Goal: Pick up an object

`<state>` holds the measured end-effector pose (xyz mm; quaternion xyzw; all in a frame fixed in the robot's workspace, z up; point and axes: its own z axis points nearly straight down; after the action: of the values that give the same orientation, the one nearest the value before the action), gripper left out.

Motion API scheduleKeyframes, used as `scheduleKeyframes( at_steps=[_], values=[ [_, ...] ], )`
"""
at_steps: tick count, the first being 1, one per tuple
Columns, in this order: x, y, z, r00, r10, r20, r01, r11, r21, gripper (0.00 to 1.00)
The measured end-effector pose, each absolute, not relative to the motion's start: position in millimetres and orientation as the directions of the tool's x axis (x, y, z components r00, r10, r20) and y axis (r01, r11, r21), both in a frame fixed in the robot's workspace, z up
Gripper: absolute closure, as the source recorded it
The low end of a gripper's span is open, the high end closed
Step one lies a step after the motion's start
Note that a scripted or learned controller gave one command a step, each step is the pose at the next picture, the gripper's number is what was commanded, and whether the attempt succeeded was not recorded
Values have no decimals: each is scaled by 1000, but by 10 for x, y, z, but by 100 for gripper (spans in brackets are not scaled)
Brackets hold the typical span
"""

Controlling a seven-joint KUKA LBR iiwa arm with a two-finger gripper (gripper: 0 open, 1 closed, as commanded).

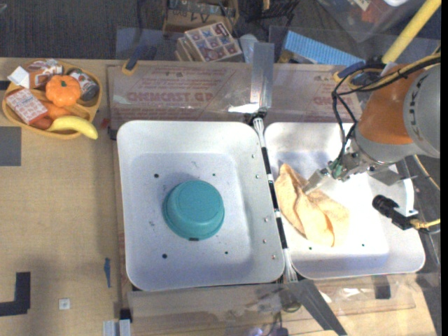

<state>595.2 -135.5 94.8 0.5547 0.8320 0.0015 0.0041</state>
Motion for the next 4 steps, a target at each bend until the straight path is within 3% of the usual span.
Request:
scheduleKeyframes(
  at_steps=[1, 2, 3, 4],
  values=[
    [5184, -1305, 916, -430, 903, -7, 902, 431, 13, 0],
    [6105, -1044, 1714, -405, 914, -3, 914, 405, 3, 0],
    [5659, -992, 1426, -566, 824, 0, 824, 566, 0, 0],
    [5101, -1036, 1872, -707, 707, -1, 707, 707, 1, 0]
  ],
)
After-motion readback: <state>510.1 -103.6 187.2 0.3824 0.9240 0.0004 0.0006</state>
